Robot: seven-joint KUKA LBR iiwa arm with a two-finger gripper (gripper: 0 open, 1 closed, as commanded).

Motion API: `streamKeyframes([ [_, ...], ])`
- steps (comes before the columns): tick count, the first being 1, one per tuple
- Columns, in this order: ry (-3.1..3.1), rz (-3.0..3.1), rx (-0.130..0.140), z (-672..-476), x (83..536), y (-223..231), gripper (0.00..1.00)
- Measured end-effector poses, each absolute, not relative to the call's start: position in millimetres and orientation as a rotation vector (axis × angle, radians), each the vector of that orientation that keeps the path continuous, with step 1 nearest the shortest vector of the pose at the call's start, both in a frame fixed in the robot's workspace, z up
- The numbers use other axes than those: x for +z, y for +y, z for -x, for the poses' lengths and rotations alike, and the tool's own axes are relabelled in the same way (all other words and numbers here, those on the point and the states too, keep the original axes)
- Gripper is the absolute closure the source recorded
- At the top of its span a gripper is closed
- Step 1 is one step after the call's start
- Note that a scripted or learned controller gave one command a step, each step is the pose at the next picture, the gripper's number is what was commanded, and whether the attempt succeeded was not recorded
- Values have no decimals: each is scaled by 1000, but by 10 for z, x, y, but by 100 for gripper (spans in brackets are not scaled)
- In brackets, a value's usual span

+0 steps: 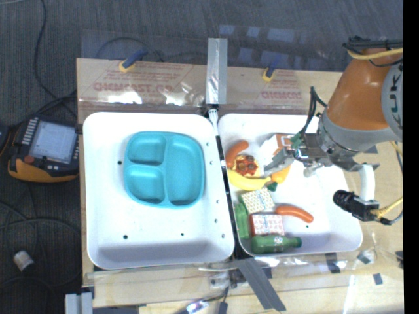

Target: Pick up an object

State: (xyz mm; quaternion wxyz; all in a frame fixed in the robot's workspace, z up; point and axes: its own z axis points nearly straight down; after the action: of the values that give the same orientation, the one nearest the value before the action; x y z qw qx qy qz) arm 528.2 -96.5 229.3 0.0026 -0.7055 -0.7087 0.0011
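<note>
In the right bin's (340, 237) upper left part we see the gripper (283, 157) low over the banana (252, 180), probably lined up for a grab; finger state we cannot tell. Carrot (294, 212), bottle (275, 243) near the front edge.

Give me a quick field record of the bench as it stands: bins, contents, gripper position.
left bin: holds a blue divided plate
right bin: holds a pile of items on its left side
pile: banana, green bottle, orange carrot, small printed box, a red and orange item
gripper: low over the right bin, beside the banana's upper end
grip state: cannot tell; nothing clearly seen held
arm: reaches in from the right
</note>
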Motion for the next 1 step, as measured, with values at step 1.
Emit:
streamKeyframes([
  [1,-2129,2308,0,-5661,986,-1177,0],
])
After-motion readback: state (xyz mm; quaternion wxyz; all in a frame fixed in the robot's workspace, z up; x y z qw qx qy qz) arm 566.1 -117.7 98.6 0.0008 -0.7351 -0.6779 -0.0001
